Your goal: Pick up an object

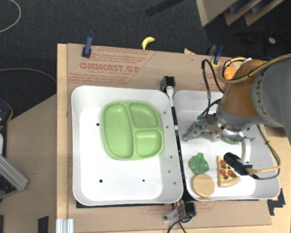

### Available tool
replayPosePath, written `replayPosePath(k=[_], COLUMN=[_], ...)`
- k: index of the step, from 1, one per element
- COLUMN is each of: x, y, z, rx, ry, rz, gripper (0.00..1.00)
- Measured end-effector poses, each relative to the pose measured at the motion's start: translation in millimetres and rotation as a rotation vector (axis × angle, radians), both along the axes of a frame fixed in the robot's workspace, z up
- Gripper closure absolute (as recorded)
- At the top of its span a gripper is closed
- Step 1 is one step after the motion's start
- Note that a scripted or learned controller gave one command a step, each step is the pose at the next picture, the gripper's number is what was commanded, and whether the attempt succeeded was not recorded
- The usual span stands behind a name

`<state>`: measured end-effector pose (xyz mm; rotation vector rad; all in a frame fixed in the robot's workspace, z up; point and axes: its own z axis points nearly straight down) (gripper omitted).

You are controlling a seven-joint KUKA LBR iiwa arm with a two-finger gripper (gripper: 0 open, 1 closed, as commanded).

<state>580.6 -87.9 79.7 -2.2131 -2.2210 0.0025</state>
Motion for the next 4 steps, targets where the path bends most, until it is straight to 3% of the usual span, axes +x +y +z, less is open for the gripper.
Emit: replayPosePath(k=[1,2,3,4], x=[-78.1,-73.7,-73.2,-100.8], y=[-9.5,-8.9,-9.0,-66.1], z=[4.6,15.2,25.0,6.6], rx=[-0.001,-0.003,-0.004,-0.004], ry=[0.003,-0.007,-0.01,-0.01], rz=[-0.007,-0.006,-0.007,-0.008], gripper=[0.0,1.0,1.0,1.0])
